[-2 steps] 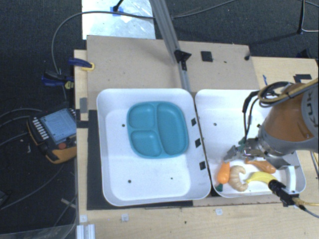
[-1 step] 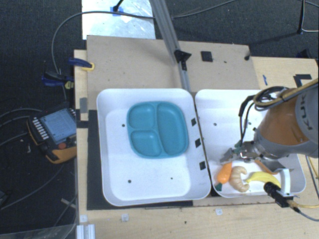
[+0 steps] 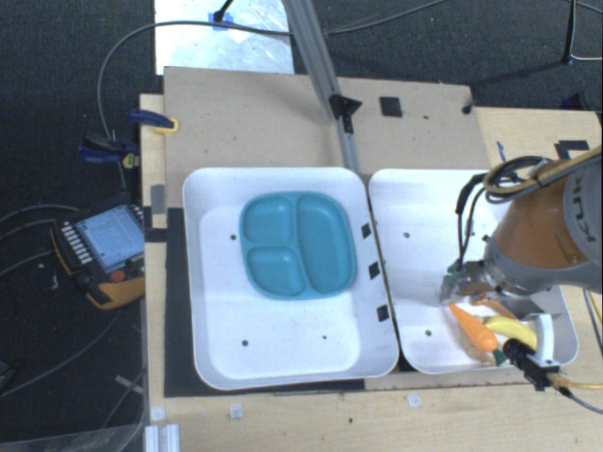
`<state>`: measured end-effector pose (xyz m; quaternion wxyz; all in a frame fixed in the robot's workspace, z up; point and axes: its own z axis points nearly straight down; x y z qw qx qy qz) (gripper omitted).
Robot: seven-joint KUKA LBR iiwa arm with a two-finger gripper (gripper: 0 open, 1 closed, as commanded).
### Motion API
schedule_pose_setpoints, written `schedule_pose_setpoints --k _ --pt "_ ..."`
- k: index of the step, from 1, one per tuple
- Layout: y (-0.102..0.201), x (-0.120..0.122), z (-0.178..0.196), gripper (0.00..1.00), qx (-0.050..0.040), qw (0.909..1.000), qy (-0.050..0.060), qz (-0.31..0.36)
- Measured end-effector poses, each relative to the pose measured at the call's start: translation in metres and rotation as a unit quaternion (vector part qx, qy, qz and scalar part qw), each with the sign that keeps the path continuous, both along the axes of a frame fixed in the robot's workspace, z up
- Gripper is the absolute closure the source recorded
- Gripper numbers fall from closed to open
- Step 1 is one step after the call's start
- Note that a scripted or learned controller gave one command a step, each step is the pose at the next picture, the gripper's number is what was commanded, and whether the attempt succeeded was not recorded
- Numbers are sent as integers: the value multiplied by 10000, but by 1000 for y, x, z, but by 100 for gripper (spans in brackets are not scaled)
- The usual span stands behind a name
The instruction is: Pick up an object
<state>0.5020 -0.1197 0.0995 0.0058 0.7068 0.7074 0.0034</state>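
Note:
An orange carrot-shaped toy [image 3: 470, 326] lies in the right bin [image 3: 415, 252], near its front right corner. A yellow banana-shaped toy [image 3: 509, 328] rests just to the right of it, touching it. My gripper [image 3: 461, 289] hangs low over the right bin, directly above the carrot's upper end. The orange-banded wrist [image 3: 532, 238] rises behind the gripper and hides the bin's right side. Whether anything sits between the fingers cannot be made out.
A blue divided plate [image 3: 298, 244] lies in the left bin [image 3: 217, 337]. A raised rim [image 3: 377, 271] separates the two bins. A slanted metal pole [image 3: 320, 55] stands behind them. Off the bench to the left lie cables and a handheld device [image 3: 104, 252].

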Motion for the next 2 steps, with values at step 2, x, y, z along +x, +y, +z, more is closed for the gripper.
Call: schedule_pose_setpoints --k 2 --pt "3 5 127 100 9 10000 24 23"
